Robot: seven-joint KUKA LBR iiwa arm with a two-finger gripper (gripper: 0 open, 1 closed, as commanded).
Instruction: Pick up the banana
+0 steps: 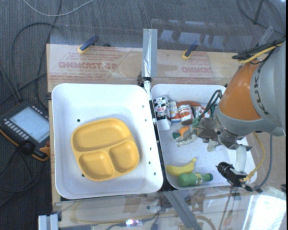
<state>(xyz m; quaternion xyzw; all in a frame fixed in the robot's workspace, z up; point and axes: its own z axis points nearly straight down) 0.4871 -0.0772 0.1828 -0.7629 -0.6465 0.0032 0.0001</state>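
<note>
Fingers on your gripper (198, 130) can't be read as apart or together; they sit low in the right bin (209, 89) among small packets. Your banana (181, 168) lies near that bin's front edge, just above a green bottle (194, 178), apart from the gripper.

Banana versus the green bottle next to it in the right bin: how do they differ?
The banana is yellow and curved; the green bottle is straight with a darker cap end. The banana lies farther from the bin's near wall, the bottle closer to it. Both lie flat, side by side.
</note>
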